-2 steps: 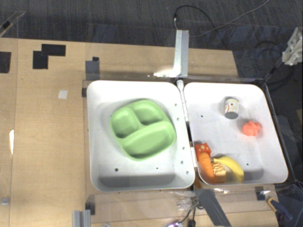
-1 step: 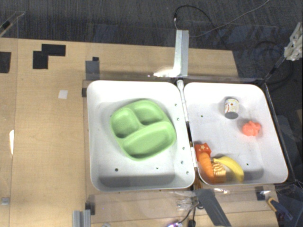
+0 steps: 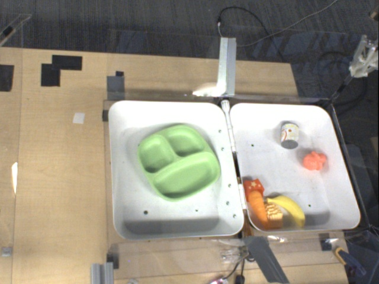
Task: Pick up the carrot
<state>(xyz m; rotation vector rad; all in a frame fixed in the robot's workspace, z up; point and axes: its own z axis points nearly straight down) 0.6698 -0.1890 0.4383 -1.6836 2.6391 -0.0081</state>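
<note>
From the camera view, the carrot (image 3: 258, 206) lies in the near left corner of the right-hand bin (image 3: 331, 158), close against the wall that divides the two bins. Its long axis runs roughly front to back, slightly slanted, with its thicker end toward the near wall. It is crowded: a small red block (image 3: 254, 186) touches its far end, a banana (image 3: 288, 209) lies just beside it on the right, and a small yellowish piece (image 3: 273, 213) sits between the two, touching or nearly touching the carrot.

The end effector (image 3: 362, 58) is at the upper right edge of the view, beyond the far right corner of that bin and outside it. It is too small and blurred to say how far it is open, and nothing can be seen in it. So the carrot lies diagonally across the bin from it, toward the near left, well apart.

I judge the coming move must cross the whole bin and come down with the fingers set across the carrot's width; the dividing wall and the banana leave little room either side.

Elsewhere in the right bin stand a small can (image 3: 289, 135) and a pink lump (image 3: 315, 161). The left bin (image 3: 124, 158) holds a green divided plate (image 3: 179, 160).
</note>
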